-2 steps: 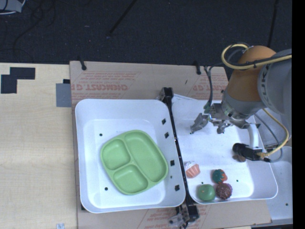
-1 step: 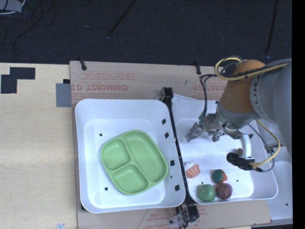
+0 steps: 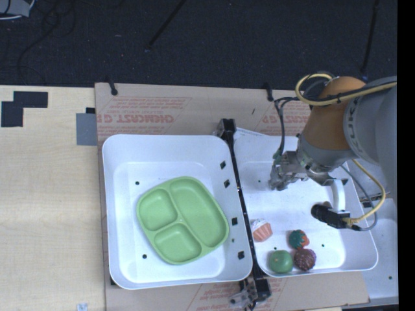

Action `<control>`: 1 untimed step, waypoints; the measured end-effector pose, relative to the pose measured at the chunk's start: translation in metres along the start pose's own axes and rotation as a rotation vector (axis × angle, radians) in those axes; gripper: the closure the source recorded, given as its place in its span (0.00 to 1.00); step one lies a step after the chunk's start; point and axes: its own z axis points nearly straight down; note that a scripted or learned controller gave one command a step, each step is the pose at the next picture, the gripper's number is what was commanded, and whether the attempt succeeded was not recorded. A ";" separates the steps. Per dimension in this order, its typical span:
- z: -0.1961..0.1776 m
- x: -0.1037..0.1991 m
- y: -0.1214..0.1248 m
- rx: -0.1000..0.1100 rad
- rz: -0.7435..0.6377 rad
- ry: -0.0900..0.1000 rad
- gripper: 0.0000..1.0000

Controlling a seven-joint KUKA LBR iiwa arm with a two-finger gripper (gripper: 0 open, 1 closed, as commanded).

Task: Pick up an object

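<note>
Pincer (image 3: 280, 179) state can't be told, nothing seen gripped; it should be lowered squarely over the green ball (image 3: 281, 262), cupcake (image 3: 260, 230) avoided.

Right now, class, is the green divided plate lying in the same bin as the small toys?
No: the green divided plate lies in the left bin, while the small toys sit in the right bin.
</note>
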 end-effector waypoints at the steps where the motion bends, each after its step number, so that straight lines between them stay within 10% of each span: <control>1: -0.057 0.008 0.001 -0.007 -0.005 -0.001 1.00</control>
